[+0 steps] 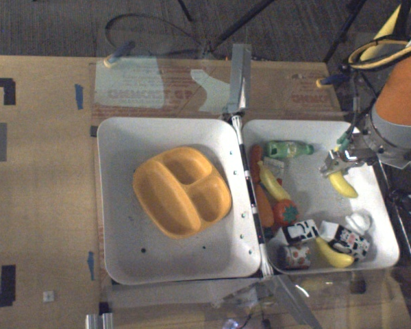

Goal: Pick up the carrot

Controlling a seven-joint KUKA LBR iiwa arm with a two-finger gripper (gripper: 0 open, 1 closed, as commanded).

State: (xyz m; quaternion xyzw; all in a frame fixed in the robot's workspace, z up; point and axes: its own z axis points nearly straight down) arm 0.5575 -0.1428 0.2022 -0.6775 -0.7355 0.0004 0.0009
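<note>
Camera view, read from left to right: on the wooden surface (41, 184) I see the left bin (116, 252) carrying an orange divided plate (181, 190) near its middle. Past the divider, the right bin (387, 249) is crowded. Along its left wall lies the carrot (264, 208), a slim orange piece running lengthwise beside the wall, with another reddish-orange piece (255, 157) above it and a banana (274, 184) leaning just to its right. A red toy with a green top (285, 212) touches the carrot's lower end. A green bottle (288, 149) lies at the top of the bin, and small printed cartons (301, 232) and a second banana (332, 252) sit along the bottom. Further right, a third banana (344, 184) lies just below the pincer (339, 162), which hangs over the bin's upper right, well apart from the carrot; whether it is released or clenched I cannot tell from this angle. I judge the carrot to be a light, stiff plastic toy, smooth and a bit slippery. I would take it across its narrow width near the middle, though the wall on one side and the banana on the other leave little room.
</note>
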